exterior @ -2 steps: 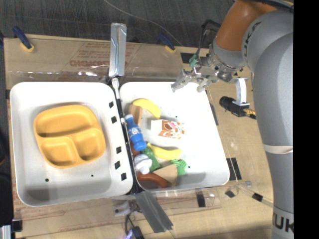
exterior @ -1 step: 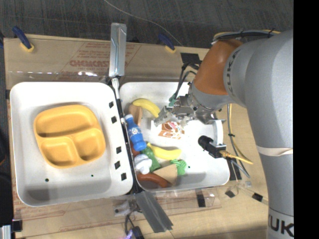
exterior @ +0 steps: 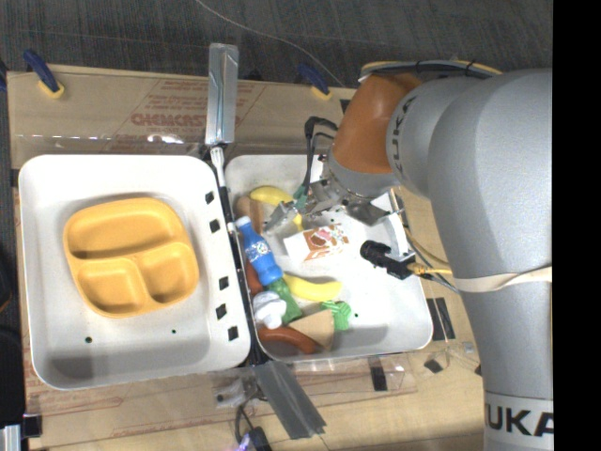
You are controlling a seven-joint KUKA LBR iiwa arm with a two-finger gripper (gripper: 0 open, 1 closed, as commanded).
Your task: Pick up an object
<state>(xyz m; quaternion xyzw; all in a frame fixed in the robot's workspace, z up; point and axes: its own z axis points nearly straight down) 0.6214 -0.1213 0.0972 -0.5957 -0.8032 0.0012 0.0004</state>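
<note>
- gripper [exterior: 293, 209] sits over the far-left part of the right bin [exterior: 413, 322], arm coming in from the right, orange band just above the wrist
- finger state: can't tell, metal tips blur into the clutter below; nothing visibly between them, so not calling it a hold
- nearest candidate: yellow banana-like piece [exterior: 269, 195] just left and slightly far of the gripper, right beside the tips, maybe touching, can't confirm
- its long axis runs roughly left-right, slightly curved; a grasp would need to close across the short way, i.e. near-far
- blue bottle [exterior: 257, 252] lies just near-left of the gripper, along the bin's left wall, long axis near-far with a slight tilt
- white printed card [exterior: 319, 244] lies flat just near-right of the gripper; flat, likely hard to pinch
- second yellow banana [exterior: 315, 287] is further near, well apart from the tips, long axis left-right
- red piece [exterior: 286, 339] and green piece [exterior: 340, 316] are at the near edge of the right bin, furthest from the gripper
- left bin [exterior: 56, 365] holds a yellow divided tray [exterior: 130, 254], well apart from the gripper across the divider
- judgement: the far yellow piece is the likely target, needing only a small shift left-far and down
- risk: tight clutter, tips may hit the bottle cap or the card edge
</note>
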